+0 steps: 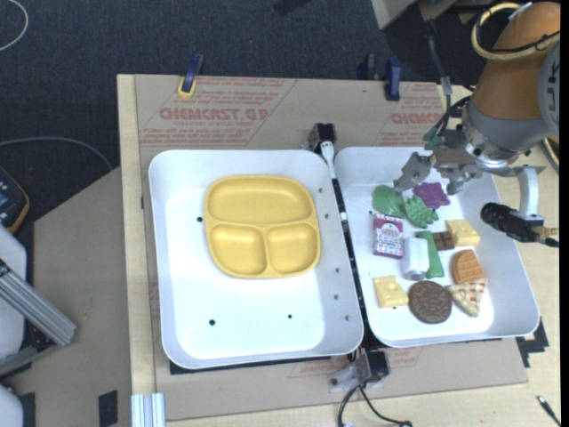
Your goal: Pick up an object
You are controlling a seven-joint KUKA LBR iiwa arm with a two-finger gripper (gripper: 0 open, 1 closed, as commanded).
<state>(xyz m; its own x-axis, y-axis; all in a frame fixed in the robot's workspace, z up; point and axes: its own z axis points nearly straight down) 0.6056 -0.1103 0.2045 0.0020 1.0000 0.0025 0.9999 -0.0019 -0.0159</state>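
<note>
Toy food crowds the right bin [520,314], while the left bin [173,265] carries a yellow divided plate [263,223]. Jaws [436,169] hang spread wide above the purple grape bunch [432,193], holding nothing, probably lined up to close on it. That bunch, small and knobbly, lies near the bin's far end, touching green lettuce [400,205].
</note>
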